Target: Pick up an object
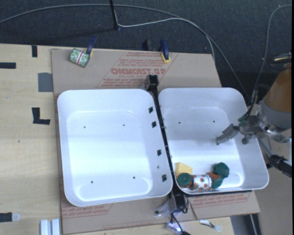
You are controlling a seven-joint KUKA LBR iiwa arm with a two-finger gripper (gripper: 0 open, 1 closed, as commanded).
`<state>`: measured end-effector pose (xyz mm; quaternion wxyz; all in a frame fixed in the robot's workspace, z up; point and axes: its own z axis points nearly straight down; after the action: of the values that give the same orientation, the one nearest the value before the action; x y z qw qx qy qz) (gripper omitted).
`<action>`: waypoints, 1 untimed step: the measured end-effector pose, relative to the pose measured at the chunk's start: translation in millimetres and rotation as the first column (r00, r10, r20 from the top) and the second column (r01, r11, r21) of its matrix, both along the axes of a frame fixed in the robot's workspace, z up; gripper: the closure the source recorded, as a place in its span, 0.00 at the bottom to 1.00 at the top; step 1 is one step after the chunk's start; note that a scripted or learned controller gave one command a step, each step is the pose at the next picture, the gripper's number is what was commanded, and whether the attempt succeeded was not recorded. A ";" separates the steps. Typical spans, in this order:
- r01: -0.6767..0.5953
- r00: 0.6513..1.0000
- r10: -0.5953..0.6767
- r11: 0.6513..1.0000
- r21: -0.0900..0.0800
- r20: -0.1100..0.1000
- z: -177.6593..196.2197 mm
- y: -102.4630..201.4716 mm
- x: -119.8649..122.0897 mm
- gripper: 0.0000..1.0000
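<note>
Printed in red on the brown cardboard sheet [132, 68] under the two bins: one line of capitals, seemingly "CHEMCAST GP", just behind the left bin's far rim. More red print on the same sheet's near edge, too small to read. Patterned wrapper on the small green block [79, 57], illegible.

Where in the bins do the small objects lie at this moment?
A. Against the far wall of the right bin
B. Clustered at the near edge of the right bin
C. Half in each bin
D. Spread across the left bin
B: the yellow block, the green ball and the other small pieces sit together along the near wall of the right bin.
</note>
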<state>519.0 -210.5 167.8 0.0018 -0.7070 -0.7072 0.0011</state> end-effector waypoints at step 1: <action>-0.001 1.000 0.001 1.000 0.000 0.000 -43.7 5.7 -1.3 0.00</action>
<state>517.6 -204.8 124.0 0.0020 -0.7068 -0.7074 0.0011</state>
